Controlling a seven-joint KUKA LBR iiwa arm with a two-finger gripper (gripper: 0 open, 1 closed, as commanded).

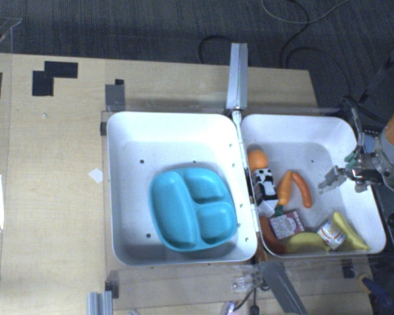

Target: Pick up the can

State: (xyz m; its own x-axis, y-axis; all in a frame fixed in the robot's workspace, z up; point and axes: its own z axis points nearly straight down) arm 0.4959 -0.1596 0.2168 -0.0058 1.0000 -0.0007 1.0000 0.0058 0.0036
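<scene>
Two white bins sit on the worktop (52, 176); the left bin (125, 195) holds a blue divided plate (194, 209); the right bin (315, 136) holds the can (331, 235), lying near its front edge among bananas (349, 231); the claw (345, 174), spread and holding nothing, hovers behind it, so the approach is in hand; next, descend squarely over the can.
</scene>
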